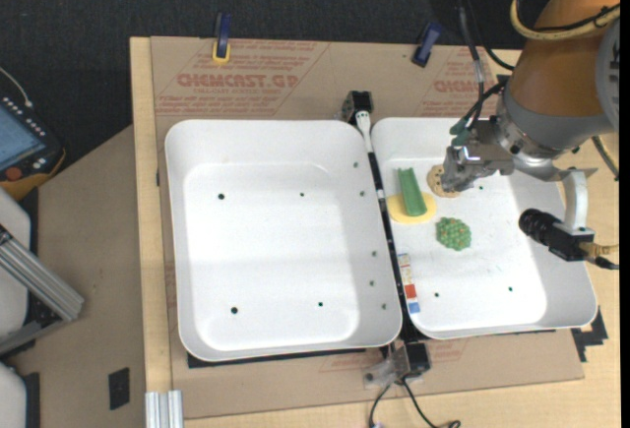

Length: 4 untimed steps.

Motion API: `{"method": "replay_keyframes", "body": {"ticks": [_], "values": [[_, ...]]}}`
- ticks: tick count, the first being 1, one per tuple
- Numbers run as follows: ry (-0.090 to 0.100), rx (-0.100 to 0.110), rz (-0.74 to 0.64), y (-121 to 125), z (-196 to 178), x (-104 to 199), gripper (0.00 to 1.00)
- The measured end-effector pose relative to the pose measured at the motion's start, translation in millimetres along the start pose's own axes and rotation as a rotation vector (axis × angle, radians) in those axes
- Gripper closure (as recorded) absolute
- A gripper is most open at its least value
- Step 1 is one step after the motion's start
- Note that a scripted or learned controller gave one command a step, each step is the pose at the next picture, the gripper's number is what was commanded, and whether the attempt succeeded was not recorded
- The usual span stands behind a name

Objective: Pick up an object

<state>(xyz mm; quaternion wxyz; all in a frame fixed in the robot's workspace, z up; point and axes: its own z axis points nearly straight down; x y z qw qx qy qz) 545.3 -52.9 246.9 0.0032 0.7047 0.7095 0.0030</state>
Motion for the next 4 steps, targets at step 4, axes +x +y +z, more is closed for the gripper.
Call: {"method": "replay_keyframes", "body": {"ticks": [4], "values": [[0.001,0.012,0.012,-68,79,-125,1.00]]}}
